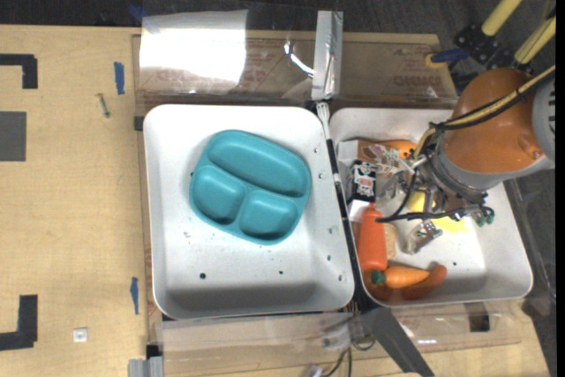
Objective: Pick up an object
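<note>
The left bin [168, 278] holds a teal divided plate [250, 184]; the right bin [503, 269] holds a toy carrot [372, 239], an orange vegetable [410, 276] by its near wall and small clutter toward the far corner. The arm [494, 132] hangs over the right bin, its gripper [422, 206] low among the objects; whether it is apart or together I cannot tell. Clear plastic sheeting [265, 57] lies on the worktop [62, 216] behind the bins.

Divided plate [251, 184] in left bin [168, 216]; carrots [388, 260] in right bin [508, 265].
</note>
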Motion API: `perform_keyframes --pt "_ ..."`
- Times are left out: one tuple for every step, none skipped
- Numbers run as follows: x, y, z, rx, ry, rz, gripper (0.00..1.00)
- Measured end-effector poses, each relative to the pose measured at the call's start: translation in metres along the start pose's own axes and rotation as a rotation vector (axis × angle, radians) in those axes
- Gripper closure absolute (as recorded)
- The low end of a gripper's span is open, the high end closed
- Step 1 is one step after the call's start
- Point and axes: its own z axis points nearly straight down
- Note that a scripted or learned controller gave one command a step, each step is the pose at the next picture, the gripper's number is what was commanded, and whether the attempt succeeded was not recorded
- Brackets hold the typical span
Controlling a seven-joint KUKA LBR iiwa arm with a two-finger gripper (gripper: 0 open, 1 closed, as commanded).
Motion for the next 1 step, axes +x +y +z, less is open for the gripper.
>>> perform_keyframes --pt "-0.0043 -0.0020 -0.0137 0.008 -0.014 0.000 1.00"
